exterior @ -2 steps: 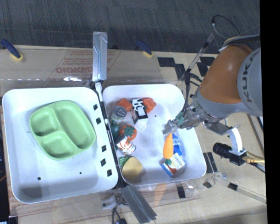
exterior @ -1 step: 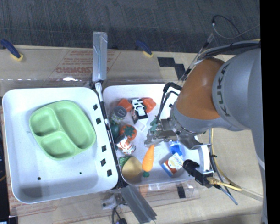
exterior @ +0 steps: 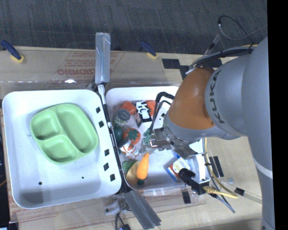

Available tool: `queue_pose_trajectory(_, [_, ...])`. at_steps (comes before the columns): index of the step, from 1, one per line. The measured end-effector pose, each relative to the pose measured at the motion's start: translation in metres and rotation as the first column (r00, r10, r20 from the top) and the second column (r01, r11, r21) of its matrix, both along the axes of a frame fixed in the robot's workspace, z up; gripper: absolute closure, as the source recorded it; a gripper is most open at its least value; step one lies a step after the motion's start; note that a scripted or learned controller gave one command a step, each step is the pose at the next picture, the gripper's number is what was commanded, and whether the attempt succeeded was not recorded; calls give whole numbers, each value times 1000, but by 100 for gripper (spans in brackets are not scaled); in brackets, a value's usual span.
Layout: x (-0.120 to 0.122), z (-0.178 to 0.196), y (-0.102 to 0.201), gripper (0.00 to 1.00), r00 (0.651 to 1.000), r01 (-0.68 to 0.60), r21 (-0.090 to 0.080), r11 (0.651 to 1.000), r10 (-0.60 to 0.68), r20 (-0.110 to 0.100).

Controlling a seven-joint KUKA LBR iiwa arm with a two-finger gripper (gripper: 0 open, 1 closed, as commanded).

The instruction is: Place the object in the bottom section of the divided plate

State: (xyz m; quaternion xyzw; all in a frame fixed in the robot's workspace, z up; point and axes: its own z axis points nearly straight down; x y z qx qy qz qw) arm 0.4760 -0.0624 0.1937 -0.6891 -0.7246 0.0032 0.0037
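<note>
Green divided plate (exterior: 64, 133) waits in the left bin; the tool (exterior: 152, 140), its state unclear, hovers over clutter and could snag neighbours or miss.

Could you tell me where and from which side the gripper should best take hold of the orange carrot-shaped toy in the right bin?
Probably across the thick middle of the carrot toy, coming straight down from above. It lies flat and slanted near the right bin's front edge, narrowing toward its upper end, with toys close on its left, so closing across its short width looks safest.
</note>
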Motion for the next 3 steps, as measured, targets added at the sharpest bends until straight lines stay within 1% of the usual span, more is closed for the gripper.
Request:
queue_pose_trajectory(1, [61,-6,72,100,1000,-8,-1,1000,8,1])
queue_pose_trajectory(2, [54,-6,161,100,981,-194,0,981,194,1])
queue_pose_trajectory(3, [60,18,156,100,996,-89,-2,996,89,3])
